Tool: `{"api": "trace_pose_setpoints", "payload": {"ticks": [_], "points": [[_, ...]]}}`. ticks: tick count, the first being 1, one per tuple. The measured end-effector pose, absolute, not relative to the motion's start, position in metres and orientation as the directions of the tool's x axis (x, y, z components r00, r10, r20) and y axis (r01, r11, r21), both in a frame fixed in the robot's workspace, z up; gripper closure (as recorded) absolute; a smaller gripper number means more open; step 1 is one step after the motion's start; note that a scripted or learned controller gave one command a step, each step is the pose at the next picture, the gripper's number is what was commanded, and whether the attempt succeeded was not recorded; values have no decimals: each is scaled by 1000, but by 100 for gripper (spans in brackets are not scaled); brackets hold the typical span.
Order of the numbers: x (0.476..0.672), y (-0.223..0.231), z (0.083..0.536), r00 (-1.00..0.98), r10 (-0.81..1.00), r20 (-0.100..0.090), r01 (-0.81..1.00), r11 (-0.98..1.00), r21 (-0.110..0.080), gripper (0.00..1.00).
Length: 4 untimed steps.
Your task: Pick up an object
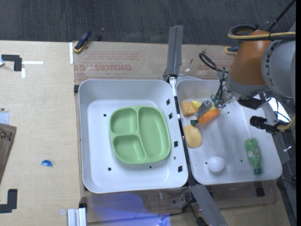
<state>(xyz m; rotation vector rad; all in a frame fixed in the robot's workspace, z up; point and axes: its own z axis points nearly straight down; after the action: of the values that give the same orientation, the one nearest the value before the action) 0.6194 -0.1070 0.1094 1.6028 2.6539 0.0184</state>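
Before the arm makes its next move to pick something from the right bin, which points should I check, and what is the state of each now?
1. Gripper is over the right bin: ok.
2. Gripper is at the carrot: ok.
3. An object is held: cannot tell.
4. Target stands apart: not ok; the yellow pieces crowd the carrot.
5. Green bottle and white ball lie away from the gripper: ok.
6. Green tray is in the left bin: ok.
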Motion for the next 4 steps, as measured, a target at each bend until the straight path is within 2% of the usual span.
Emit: {"api": "trace_pose_setpoints", "payload": {"ticks": [2, 3, 4], "points": [[615, -109, 109, -477, 878, -29, 878, 478, 32, 0], [599, -113, 105, -373, 928, -16, 927, 374, 23, 0], [600, -131, 108, -340, 941, -2, 941, 340, 2, 0]]}}
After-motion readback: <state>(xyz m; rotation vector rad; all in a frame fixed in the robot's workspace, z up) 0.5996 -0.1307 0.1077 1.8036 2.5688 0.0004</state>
